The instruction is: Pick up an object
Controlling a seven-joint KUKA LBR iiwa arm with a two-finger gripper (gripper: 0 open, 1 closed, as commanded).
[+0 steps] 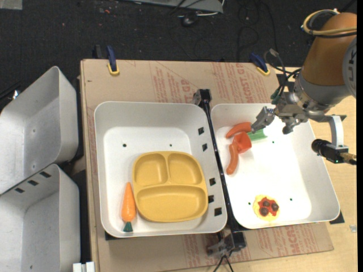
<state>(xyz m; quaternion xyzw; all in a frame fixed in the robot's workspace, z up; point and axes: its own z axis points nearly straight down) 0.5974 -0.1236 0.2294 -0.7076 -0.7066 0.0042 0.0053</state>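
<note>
In the right bin (317, 169), a cluster of red-orange toy pieces lies near the left wall: a long sausage shape (238, 129), a red chunk (243, 143) with a green tip (258, 134), and a slim orange piece (232, 161). A small round pizza toy (266, 207) rests near the bin's front edge. My gripper (276, 123) hangs over the back of the right bin, just right of the green tip. It is open, with nothing between its fingers.
The left bin (108, 152) holds a yellow divided plate (170, 186) and an orange carrot (129, 204) beside it. Two white tubs (34, 152) stand off the bench to the left. The arm's orange band (332, 44) rises at the right.
</note>
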